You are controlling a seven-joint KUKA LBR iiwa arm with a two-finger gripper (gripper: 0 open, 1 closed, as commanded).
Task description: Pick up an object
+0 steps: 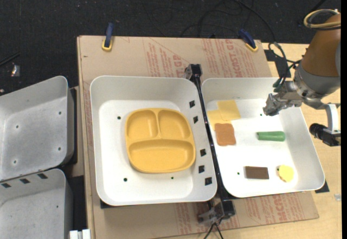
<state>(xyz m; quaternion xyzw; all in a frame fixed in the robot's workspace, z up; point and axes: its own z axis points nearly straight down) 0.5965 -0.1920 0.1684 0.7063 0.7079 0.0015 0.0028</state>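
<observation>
Bright even overhead light, soft faint shadows, slightly grainy, dark surroundings

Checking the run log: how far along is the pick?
Nothing looks picked yet. The tool hangs over the right bin near its far edge. The green piece, brown block and yellow round piece lie on the floor of that bin. Descent, grasp and lift remain.

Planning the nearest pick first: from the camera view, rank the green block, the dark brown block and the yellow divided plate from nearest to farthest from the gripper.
From the gripper:
1. green block, just below it, right bin.
2. dark brown block, right bin's lower edge.
3. yellow divided plate, left bin.
</observation>
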